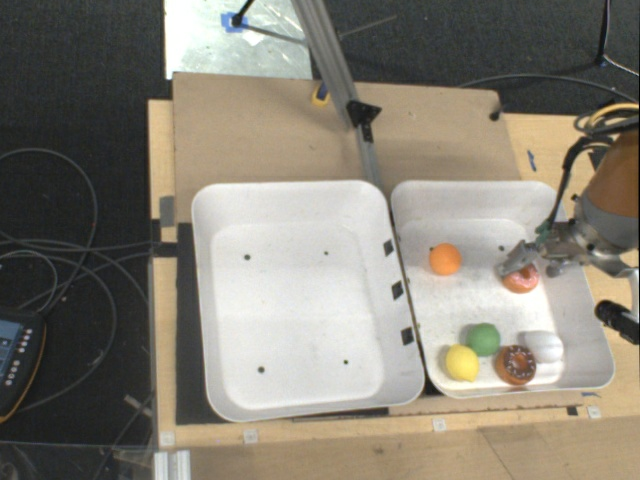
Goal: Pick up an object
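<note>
The right bin (pixel 470 203) holds an orange ball (pixel 445 259), a green ball (pixel 484 338), a yellow lemon (pixel 462 363), a chocolate doughnut (pixel 516 365), a white object (pixel 544 346) and a pink-red frosted piece (pixel 521 280). My gripper (pixel 521 261) reaches in from the right and hangs directly over the pink-red piece, at the bin's right side. The fingers' state is hidden by the gripper body.
The left bin (pixel 210 268) stands beside the right one, with black clips (pixel 397 289) along the shared rims. A grey camera pole (pixel 335 58) slants across the back of the bench. Cables trail on the floor at left.
</note>
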`<state>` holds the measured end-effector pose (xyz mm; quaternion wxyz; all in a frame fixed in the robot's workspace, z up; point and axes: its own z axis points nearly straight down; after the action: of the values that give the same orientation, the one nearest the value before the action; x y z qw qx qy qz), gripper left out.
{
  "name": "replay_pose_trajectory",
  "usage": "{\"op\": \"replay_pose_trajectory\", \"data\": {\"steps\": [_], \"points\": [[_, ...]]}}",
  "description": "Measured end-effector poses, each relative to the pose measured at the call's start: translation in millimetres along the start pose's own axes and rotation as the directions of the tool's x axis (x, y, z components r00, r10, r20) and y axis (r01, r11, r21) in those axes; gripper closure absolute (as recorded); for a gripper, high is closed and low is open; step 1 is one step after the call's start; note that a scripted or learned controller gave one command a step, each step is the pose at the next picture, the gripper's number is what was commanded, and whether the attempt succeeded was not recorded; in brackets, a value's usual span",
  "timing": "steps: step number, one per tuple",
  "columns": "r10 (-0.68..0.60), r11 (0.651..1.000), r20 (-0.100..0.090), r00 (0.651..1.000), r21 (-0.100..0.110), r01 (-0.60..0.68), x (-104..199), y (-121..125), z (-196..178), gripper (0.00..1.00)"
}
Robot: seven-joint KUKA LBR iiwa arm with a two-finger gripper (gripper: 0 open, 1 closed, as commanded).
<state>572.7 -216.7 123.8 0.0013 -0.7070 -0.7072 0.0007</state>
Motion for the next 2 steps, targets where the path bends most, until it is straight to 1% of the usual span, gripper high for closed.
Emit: {"op": "replay_pose_trajectory", "data": {"steps": [1,2], "points": [[-0.001,1.000,0.003,1.000,-0.007,0.001,-1,2,-15,1.00],[-0.004,1.000,0.003,1.000,-0.009,0.004,6,0,-62,1.00]]}}
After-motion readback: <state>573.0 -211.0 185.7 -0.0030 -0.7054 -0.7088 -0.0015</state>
